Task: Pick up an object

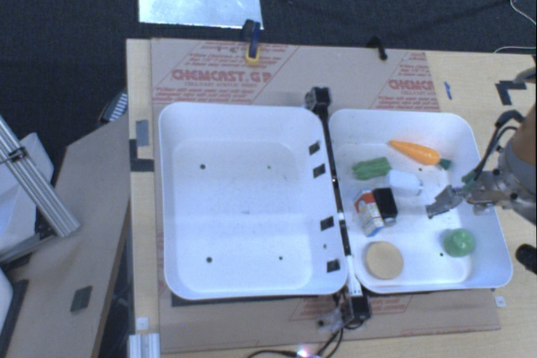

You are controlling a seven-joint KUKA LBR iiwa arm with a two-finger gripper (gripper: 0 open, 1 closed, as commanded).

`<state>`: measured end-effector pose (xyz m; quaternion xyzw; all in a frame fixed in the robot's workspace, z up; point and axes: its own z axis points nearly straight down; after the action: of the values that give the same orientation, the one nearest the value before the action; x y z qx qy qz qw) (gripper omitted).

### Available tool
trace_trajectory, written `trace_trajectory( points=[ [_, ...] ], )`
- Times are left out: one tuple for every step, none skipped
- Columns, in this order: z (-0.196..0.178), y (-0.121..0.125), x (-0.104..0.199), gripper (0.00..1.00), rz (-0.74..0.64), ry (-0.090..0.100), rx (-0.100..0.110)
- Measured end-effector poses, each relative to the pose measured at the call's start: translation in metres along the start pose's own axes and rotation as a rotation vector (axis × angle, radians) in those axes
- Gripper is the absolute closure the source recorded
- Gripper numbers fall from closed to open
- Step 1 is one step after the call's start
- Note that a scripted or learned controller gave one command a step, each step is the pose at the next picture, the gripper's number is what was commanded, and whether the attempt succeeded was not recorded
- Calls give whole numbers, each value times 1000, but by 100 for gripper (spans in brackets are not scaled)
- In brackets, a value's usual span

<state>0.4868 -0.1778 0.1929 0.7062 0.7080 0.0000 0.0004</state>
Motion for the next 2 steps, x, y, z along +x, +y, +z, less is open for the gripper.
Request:
trace_trajectory(
  points=[
    [88, 47, 31, 0, 1, -1, -17],
    [98, 59, 73, 0, 3, -13, -24]
  ],
)
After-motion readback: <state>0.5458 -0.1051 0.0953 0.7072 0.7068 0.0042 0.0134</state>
